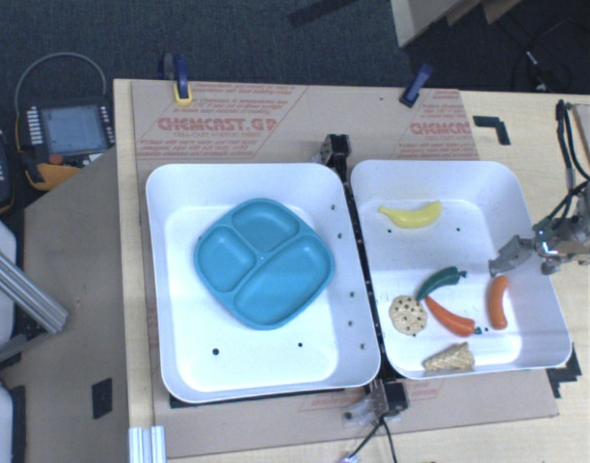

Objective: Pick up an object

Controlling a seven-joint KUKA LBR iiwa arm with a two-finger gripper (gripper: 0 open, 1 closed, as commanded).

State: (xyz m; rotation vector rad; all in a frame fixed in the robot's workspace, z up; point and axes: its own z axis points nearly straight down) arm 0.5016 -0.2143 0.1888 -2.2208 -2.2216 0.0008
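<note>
The right bin (526, 355) holds several toy foods. A yellow banana (411, 215) lies near its far side. A green pepper (440, 280) sits in the middle, with an orange-red chili (451, 318) just below it. Beside those lie a round cookie (408, 314), a tan bread piece (449, 358) and an orange sausage (497, 302). My gripper (517, 255) reaches in over the bin's right side. It sits just above the sausage's upper end, and nothing shows in its grasp.
The left bin (179, 355) carries a blue divided plate (264, 261). A black bracket (335, 149) sits between the bins at the back. Cables (573, 143) hang at the right edge above the gripper.
</note>
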